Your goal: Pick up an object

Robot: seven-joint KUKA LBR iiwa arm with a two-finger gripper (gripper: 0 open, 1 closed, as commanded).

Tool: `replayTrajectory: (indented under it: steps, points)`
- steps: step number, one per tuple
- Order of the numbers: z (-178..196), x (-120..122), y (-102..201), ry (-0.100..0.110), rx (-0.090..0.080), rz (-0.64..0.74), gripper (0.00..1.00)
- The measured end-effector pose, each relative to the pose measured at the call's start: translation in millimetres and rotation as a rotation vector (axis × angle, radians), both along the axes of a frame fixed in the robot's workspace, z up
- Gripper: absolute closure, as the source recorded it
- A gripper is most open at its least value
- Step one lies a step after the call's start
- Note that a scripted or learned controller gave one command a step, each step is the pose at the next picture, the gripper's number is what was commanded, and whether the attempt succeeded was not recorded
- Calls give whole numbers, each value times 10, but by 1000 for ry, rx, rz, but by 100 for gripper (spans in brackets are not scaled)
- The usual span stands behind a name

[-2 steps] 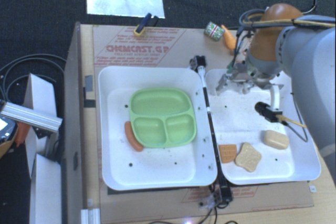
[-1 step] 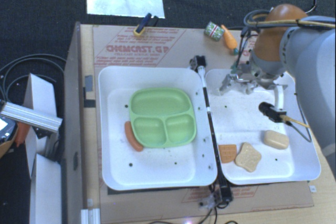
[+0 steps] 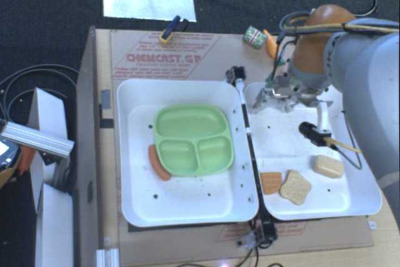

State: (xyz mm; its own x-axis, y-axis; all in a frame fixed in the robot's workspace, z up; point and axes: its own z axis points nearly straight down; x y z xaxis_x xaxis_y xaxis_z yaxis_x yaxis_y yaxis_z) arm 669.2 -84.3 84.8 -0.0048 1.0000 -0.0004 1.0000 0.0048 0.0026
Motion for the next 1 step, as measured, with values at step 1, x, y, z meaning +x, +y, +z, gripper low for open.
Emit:
replayTrajectory:
  steps: [1]
  points:
    - [91, 1, -73, 0, 0, -3, 0]
